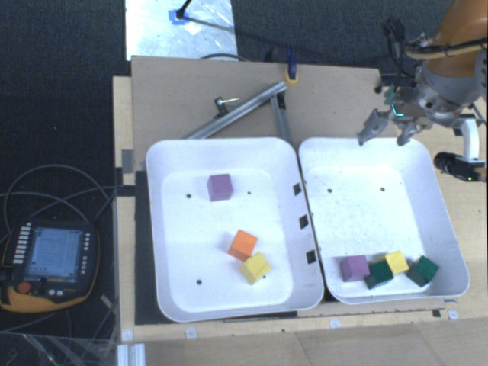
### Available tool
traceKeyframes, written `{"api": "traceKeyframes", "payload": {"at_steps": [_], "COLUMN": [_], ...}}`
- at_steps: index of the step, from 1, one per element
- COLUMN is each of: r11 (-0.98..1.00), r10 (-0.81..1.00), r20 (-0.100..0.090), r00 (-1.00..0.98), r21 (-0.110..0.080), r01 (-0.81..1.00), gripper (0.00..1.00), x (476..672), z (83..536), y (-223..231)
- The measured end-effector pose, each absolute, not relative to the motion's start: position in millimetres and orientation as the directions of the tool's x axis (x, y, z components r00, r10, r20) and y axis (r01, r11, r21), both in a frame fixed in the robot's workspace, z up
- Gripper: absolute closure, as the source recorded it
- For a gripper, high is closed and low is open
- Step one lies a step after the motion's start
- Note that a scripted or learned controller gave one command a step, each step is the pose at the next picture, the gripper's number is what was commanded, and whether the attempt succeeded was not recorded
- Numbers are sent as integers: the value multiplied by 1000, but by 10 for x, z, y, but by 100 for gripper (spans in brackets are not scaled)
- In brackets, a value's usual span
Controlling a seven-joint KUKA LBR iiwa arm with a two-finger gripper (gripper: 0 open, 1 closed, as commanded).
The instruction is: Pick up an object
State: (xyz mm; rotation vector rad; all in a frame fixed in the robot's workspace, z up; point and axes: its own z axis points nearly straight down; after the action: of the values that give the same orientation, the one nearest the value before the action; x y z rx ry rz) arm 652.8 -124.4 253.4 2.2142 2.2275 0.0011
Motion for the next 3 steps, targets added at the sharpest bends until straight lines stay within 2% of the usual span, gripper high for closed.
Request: {"api": "traceKeyframes", "payload": {"at_steps": [1,2,3], "r11": [6,4,3], "r10": [1000,1000,1000], "r20": [-1,0,1], "r00": [-6,-4,-3], "r21": [1,-4,-5], "r01": [1000,1000,1000], "gripper": [0,0,0], "x": [6528,6592,6540], "z": [2535,1940,1329], "y": [-1246,-1272,-1236]}}
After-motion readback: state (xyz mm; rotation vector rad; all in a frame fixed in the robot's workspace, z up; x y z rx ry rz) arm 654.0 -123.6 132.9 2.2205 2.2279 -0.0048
